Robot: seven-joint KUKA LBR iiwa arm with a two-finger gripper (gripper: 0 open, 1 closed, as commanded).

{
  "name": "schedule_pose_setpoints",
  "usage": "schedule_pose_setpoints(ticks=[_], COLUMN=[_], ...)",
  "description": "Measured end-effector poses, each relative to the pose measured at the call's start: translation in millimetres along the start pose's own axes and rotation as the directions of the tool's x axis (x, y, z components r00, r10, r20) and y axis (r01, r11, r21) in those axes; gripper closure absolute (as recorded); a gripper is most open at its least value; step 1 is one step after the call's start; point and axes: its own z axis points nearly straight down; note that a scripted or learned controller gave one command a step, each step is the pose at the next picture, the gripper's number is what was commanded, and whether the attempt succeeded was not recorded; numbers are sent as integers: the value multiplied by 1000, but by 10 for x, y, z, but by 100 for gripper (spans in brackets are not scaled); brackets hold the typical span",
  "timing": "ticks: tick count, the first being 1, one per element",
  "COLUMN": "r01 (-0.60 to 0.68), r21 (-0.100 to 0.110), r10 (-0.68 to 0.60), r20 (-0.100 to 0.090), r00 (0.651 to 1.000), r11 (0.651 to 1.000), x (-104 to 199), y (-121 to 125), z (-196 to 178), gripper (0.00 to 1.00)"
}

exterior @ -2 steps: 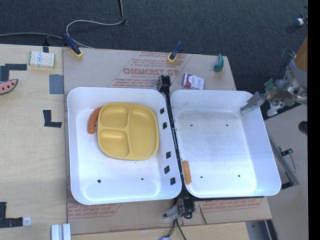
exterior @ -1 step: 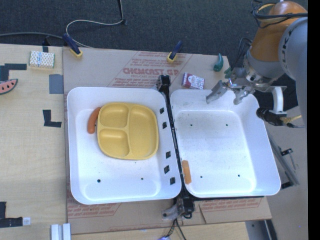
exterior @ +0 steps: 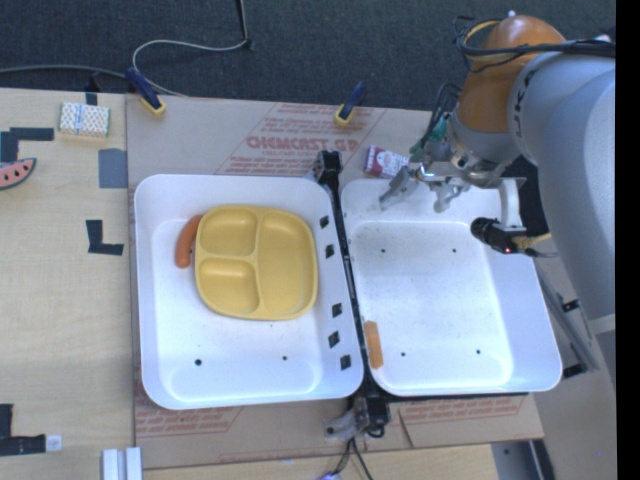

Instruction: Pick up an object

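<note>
1. The big grey arm comes in from the right side. It hangs over the top right corner of the right bin.

2. Two white bins sit side by side on the bench. The left bin is the one with more things in it.

3. A yellow plate with three parts lies in the top half of the left bin, near the middle. It is flat and wide, so I think it would be hard to pinch.

4. The gripper is above the top edge of the right bin. Its two fingers are spread apart and there is nothing between them.

5. A small orange sausage lies in the left bin, touching the left side of the plate.

6. Another small orange piece lies in the right bin, right against its left wall, near the bottom left corner.

7. I think the job has only just started. The arm is up high and nothing is picked yet.

8. Next, I think the gripper must go to one small orange thing, drop low with its fingers wide, and then squeeze. The piece by the wall looks tricky, as a finger could bump the wall.
</note>
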Motion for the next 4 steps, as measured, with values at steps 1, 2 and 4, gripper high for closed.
schedule_pose_setpoints(ticks=[1, 2, 4], r01=[0, 0, 2], r21=[-2, 1, 2], r10=[0, 0, -2], r20=[-1, -2, 1], r00=[1000, 1000, 1000], r11=[1000, 1000, 1000], x=[406, 1018, 1016], y=[5, 0, -1], z=[-265, -259, -351], gripper=[0, 0, 0])
